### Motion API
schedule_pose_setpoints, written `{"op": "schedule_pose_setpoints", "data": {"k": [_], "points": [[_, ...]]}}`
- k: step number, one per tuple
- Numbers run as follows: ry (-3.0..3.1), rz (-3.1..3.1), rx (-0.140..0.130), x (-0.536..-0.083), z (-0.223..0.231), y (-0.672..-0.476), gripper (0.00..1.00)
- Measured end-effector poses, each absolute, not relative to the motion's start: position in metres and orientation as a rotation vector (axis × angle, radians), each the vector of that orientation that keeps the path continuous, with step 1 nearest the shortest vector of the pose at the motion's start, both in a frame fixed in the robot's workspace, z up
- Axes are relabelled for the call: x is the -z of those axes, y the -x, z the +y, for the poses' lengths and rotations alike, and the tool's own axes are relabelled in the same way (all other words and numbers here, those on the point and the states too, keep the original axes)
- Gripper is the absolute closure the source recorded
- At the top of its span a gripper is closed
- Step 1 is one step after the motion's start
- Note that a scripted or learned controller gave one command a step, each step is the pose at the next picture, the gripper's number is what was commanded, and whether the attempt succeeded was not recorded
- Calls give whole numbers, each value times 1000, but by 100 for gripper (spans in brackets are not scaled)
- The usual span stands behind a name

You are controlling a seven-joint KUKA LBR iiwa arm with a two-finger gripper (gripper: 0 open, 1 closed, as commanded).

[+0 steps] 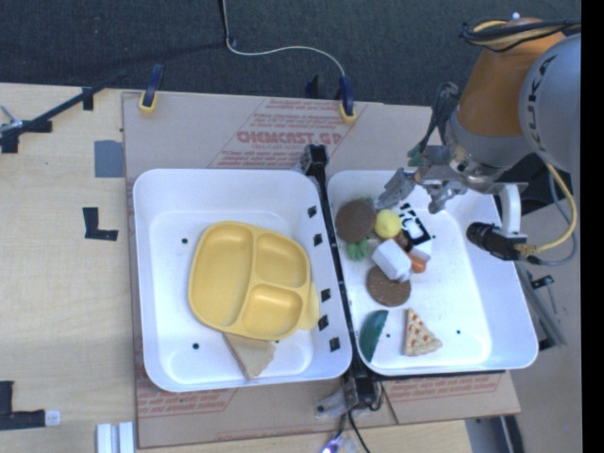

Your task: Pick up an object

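Currently in approach — gripper (418, 193) hovers, fingers spread and empty, over the right bin (491, 295). Yellow ball (387, 223) sits just below-left among the toys. Next — centre over it, descend, close.

red print runs across the cardboard sheet (283, 135) under the bins, upside down from this view; its large line looks like "chemcast gp", though the letters are too blurred to be sure, and smaller red lines around it cannot be read. fainter red print shows on the same sheet along the near edge, also unreadable. on the grey arm (552, 74) at the right, dark vertical letters appear to spell part of "kuka".
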State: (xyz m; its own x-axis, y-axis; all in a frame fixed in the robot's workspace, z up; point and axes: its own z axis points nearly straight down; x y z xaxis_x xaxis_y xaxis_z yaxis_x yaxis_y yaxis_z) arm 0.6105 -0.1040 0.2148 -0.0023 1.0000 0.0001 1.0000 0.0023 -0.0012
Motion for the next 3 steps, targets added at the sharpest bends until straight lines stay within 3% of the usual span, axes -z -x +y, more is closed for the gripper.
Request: {"op": "schedule_pose_setpoints", "data": {"k": [1, 2, 3], "points": [[2234, -2238, 19, -109, -126, -635, 0], [2240, -2248, 26, -103, -111, -665, 0], [2244, -2255, 27, -117, -112, -668, 100]]}}
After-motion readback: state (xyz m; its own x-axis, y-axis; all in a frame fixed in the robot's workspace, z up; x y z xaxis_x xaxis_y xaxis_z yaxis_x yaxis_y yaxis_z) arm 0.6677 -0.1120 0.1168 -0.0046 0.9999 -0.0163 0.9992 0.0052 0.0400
